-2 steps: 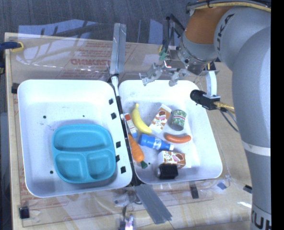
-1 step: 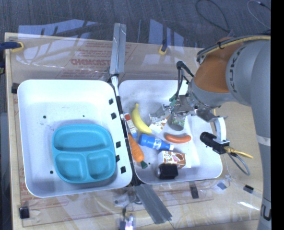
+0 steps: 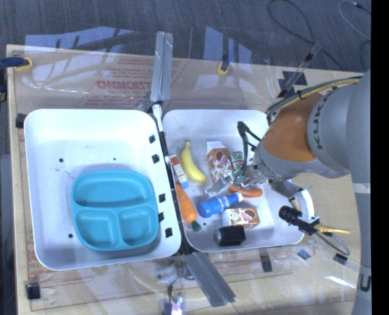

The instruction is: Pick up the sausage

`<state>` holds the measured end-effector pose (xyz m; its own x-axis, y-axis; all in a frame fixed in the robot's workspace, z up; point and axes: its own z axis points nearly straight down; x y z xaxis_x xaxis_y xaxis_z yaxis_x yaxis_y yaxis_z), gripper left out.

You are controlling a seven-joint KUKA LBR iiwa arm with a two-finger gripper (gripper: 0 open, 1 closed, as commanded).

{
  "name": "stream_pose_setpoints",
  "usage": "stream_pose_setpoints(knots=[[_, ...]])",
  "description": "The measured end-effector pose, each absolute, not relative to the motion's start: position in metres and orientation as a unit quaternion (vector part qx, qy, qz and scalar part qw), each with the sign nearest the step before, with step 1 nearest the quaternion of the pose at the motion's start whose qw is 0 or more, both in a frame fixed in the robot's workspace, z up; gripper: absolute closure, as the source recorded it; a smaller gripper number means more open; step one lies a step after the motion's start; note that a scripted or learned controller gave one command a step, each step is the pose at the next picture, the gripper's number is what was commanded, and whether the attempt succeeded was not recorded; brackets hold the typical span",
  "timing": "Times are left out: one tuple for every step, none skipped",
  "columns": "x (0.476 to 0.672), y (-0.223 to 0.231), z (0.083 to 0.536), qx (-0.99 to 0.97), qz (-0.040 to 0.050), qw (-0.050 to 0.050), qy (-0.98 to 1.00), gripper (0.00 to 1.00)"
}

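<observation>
2 white bins, 1 blue tray (image 3: 114, 209) in left bin (image 3: 43, 136), right bin (image 3: 201, 120) holding 1 banana (image 3: 192, 163), 1 carrot (image 3: 186, 205), 1 sausage (image 3: 248, 191) beside gripper (image 3: 247, 174), grip state unreadable

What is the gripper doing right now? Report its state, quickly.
Gripper: low in the right bin, among the items beside the sausage; open or shut cannot be told.

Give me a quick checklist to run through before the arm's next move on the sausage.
1. Sausage located in the right bin: ok.
2. Gripper over the sausage: ok, it sits right beside it.
3. Sausage between the fingers: cannot tell, the wrist hides them.
4. Room around the sausage: not ok, blue bottle and snack packet crowd it.
5. Banana and carrot out of the way: ok.
</observation>
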<state>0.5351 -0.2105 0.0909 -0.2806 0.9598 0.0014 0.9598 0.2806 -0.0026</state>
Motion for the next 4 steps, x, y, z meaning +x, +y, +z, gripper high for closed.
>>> stream_pose_setpoints(knots=[[0.536, -0.211, 0.101, -0.598, 0.001, 0.0, -0.801, 1.0], [0.536, -0.211, 0.101, -0.598, 0.0011, 0.0, -0.802, 0.0], [0.517, -0.209, 0.091, -0.572, 0.0003, 0.002, -0.82, 0.0], [0.578, -0.21, 0.093, -0.581, 0.0005, 0.0, -0.814, 0.0]])
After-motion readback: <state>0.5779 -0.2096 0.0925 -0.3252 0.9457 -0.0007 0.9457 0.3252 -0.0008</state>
